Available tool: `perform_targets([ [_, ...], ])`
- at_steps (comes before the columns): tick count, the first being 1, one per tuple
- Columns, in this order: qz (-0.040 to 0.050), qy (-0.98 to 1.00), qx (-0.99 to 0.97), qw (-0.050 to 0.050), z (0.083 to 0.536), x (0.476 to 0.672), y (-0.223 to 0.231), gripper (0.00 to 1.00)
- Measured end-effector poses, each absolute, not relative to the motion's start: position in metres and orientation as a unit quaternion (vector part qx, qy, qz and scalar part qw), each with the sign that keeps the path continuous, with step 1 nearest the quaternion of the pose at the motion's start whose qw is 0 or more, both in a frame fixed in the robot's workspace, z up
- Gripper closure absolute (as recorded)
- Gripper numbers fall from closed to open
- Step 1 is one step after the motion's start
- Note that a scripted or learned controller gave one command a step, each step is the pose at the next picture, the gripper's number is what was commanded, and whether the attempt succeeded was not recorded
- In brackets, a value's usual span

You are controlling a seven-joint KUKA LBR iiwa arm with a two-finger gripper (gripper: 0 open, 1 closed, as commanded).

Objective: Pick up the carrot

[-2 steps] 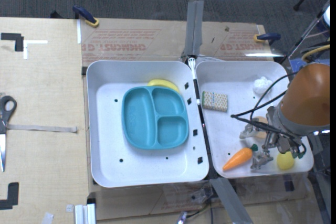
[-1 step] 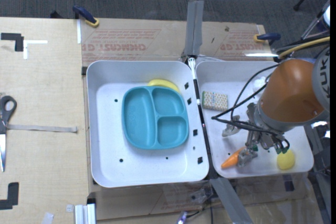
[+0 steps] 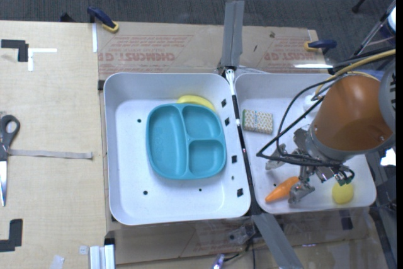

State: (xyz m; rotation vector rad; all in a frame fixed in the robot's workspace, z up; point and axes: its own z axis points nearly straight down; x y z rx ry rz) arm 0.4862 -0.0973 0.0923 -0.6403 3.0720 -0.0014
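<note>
2 white bins [image 3: 119, 154] are set on a cardboard-covered bench [image 3: 50, 104] over dark carpet. The carrot [image 3: 280, 189] lies in the right bin, touching the gripper [image 3: 302, 191], whose finger state cannot be told.

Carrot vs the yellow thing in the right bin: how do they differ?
The carrot is orange, long and tapered, lying at a slant; the yellow object is yellow, rounded and compact. The carrot lies left of the gripper, its thick end right at the fingers; the yellow object sits to the gripper's right, nearer the bin's right wall. Both lie near the front of the right bin.
</note>
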Motion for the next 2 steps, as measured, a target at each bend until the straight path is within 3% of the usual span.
perform_targets([
  [1, -0.0011, 0.961, -0.275, 0.003, 0.0927, 0.4874, -0.0914, 0.00],
  [2, -0.0007, 0.838, -0.545, 0.003, 0.0929, 0.4930, -0.0991, 0.00],
])
